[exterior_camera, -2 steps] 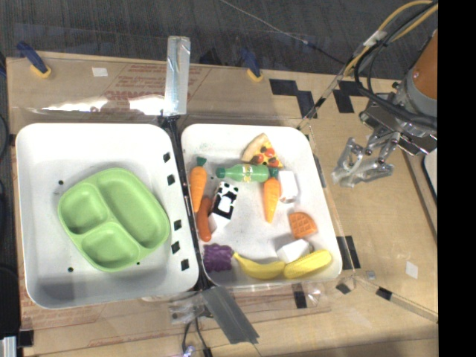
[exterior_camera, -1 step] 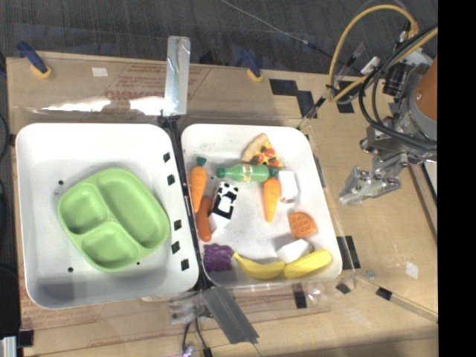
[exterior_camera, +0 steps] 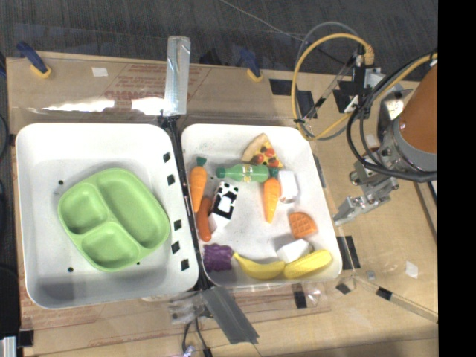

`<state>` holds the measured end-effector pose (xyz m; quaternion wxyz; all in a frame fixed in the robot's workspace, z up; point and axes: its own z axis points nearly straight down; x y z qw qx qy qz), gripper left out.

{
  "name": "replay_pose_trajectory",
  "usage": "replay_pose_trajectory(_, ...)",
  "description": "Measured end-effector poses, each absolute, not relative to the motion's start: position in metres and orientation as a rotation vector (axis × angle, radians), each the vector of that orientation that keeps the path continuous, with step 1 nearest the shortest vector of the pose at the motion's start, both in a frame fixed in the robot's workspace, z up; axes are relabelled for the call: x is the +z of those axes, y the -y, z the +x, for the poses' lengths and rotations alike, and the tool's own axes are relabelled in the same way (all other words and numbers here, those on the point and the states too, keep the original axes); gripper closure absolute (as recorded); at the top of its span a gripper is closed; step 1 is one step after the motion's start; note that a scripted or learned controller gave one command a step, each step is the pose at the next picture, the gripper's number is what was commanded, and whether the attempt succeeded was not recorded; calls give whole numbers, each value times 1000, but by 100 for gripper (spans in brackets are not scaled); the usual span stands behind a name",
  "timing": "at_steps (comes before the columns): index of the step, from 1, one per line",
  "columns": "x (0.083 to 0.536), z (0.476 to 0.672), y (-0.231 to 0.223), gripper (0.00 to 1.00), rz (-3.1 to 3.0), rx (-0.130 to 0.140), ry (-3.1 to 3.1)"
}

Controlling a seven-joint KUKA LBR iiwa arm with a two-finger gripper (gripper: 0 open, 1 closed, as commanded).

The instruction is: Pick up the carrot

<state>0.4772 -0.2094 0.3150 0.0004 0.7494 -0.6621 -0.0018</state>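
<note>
Currently, I read the gripper [exterior_camera: 364,201] over the bare bench, to the right of the right bin [exterior_camera: 321,171] and apart from its wall. I cannot tell from this view whether the tool is released or clenched, and I see no object in it. The arm [exterior_camera: 421,119] enters from the right, with yellow and black cables [exterior_camera: 327,80] looped on its far side.

Two orange pieces in the right bin match the task object:
1. The first carrot [exterior_camera: 197,185] lies along the left wall, lengthwise near to far. A darker orange-red piece [exterior_camera: 204,224] touches its near end.
2. The second carrot [exterior_camera: 271,198] lies around the bin's centre, thick end far, tip pointing near. A white block [exterior_camera: 288,186] sits just beside it on the right.

Other contents of the right bin:
- A green bottle [exterior_camera: 244,172] lies on its side between the two carrots, at their far ends.
- A pizza slice [exterior_camera: 261,152] lies at the far side.
- A black-and-white item [exterior_camera: 224,200] lies between the carrots.
- A ridged orange piece [exterior_camera: 303,224] sits toward the right wall.
- A banana [exterior_camera: 283,265] lies along the near wall, with a purple bunch [exterior_camera: 219,256] at its left end.

The left bin [exterior_camera: 37,143] holds a green divided plate [exterior_camera: 113,218].
</note>
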Motion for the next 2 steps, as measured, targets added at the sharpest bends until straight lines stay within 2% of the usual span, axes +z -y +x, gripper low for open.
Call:
replay_pose_trajectory(1, 314, 478, 195, 100, 2694, 2, 1619)
replay_pose_trajectory(2, 338, 478, 201, 100, 2887, 0, 1244)
